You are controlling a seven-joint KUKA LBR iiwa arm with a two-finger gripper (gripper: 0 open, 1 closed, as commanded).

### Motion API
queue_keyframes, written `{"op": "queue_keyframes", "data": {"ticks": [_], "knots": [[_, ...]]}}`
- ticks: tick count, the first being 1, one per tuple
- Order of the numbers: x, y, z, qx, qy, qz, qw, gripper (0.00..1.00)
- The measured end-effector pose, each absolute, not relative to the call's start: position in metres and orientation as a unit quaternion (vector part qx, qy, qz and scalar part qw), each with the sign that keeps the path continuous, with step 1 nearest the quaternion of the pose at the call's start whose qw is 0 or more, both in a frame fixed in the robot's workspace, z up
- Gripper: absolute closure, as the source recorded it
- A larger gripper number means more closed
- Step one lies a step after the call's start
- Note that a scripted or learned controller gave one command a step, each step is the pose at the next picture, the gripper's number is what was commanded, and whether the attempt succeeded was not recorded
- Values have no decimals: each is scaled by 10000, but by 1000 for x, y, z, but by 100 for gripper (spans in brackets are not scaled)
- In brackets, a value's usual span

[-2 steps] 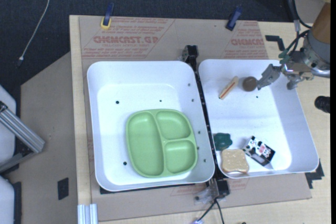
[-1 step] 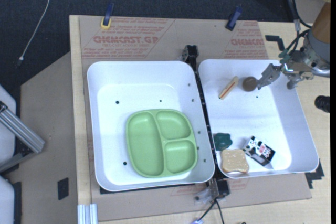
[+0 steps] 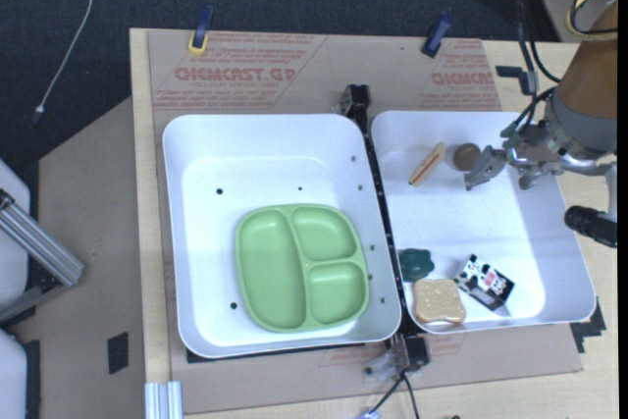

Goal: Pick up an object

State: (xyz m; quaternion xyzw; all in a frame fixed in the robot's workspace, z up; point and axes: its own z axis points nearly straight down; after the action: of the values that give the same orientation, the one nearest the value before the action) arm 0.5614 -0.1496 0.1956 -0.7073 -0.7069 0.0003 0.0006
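Nearest the camera, along the front edge of the right bin [image 3: 549, 314], sit three small things: a tan slice of toy bread [image 3: 438, 302] in the front left corner, a dark green lump [image 3: 416, 262] just behind it against the bin's left wall, and a small black and white printed block [image 3: 487, 282] just to the right of the bread, lying at a slant. None of them touches the arm. In the left bin [image 3: 196, 211] a pale green divided plate [image 3: 299, 265] lies flat toward the front, with one long compartment on its left and two smaller ones on its right. Farther back in the right bin, a thin tan stick [image 3: 426, 164] lies tilted near the left wall, and just to its right is a small round brownish object [image 3: 466, 155]. The jaws [image 3: 483, 168] of the grey arm [image 3: 579, 113] hang just beside that round object, low over the bin floor; whether they are spread or closed I cannot tell, and nothing shows between them. Behind both bins, the brown cardboard sheet [image 3: 294, 64] covering the table is held by a yellow and blue clamp [image 3: 201, 31] at the far left and a blue clamp [image 3: 438, 34] at the far right.
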Motion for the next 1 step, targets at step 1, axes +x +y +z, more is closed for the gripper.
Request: {"op": "queue_keyframes", "data": {"ticks": [1], "knots": [[566, -143, 149, -7070, -7072, 13, 25, 0]]}}
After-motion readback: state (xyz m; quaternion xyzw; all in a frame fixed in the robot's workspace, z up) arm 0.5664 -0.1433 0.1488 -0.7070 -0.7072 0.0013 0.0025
